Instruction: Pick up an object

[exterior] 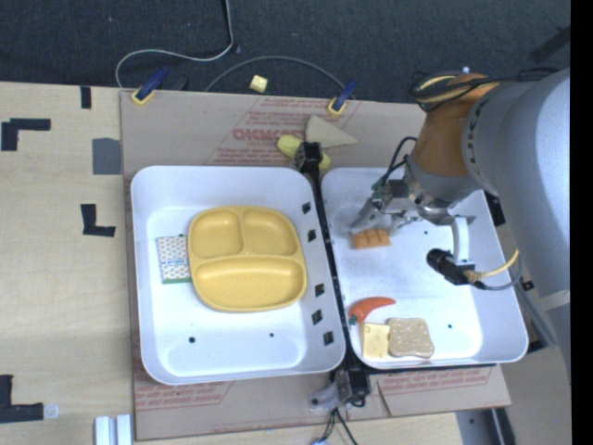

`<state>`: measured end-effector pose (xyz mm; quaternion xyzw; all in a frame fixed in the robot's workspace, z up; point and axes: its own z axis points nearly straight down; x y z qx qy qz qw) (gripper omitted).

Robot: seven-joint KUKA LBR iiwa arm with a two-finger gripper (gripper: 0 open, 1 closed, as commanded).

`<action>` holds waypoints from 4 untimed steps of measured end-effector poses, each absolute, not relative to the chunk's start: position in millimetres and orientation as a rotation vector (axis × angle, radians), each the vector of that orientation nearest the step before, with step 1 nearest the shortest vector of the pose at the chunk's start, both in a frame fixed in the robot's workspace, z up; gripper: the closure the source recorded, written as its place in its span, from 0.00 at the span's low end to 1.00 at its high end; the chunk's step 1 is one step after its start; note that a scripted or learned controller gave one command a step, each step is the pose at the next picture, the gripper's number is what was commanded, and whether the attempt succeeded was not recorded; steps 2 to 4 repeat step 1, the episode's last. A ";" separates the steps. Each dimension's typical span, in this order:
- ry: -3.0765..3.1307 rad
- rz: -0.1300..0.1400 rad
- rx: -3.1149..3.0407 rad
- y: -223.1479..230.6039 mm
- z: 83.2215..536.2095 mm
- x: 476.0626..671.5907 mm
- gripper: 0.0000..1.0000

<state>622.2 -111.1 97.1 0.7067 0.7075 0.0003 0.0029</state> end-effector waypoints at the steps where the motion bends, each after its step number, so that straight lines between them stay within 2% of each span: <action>1: 2.229 0.010 2.211 -38.8 190.2 592.3 1.00; 4: 2.229 0.010 2.211 -38.8 190.2 592.3 1.00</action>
